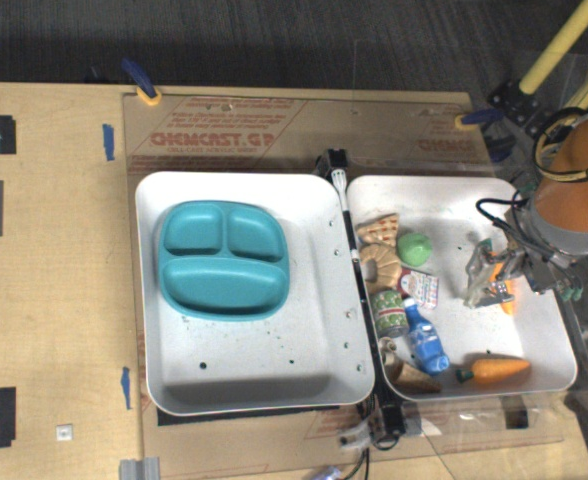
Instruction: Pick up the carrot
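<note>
- We are seeing the carrot lying on its side on the floor of the right bin, close to the near wall, its dark stem end pointing left and its orange body running toward the right.
- Just to the left of that stem end, a blue bottle is lying at a slant, with a green-labelled can sitting just above it.
- Further up the same left side of the bin, we are finding a green ball, a waffle-patterned snack and a small white printed packet, all crowding together near the divide between the bins.
- The gripper is hanging over the middle right of the right bin, well apart from the carrot and further back in the bin than it.
- We cannot tell whether its jaws are released or clenched; we are seeing nothing clearly between them, and a small orange patch beside them is too blurred for us to name.
- The arm's orange band is showing at the right edge, with black cables looping past it.
- The left bin is holding a teal divided plate, lying flat toward the back left.
- Both bins are resting on a brown cardboard sheet held down by blue and yellow clamps.
</note>
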Controlling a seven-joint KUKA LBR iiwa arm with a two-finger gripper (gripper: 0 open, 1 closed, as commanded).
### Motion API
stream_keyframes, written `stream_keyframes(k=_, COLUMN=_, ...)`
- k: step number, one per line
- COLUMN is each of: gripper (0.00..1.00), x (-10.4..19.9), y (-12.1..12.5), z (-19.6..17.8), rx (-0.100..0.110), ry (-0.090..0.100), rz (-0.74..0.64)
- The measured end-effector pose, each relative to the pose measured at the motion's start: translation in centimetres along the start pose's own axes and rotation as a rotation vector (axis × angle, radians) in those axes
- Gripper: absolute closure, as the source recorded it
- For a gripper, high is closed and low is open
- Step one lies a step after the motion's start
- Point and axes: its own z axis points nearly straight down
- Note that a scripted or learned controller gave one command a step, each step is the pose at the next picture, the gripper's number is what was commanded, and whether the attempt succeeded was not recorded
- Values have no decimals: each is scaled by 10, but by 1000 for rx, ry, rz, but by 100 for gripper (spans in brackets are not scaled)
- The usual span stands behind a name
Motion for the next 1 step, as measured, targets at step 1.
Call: stream_keyframes(k=1, gripper=100, x=-4, y=1, z=-11, rx=2, ry=-9, rz=-2)
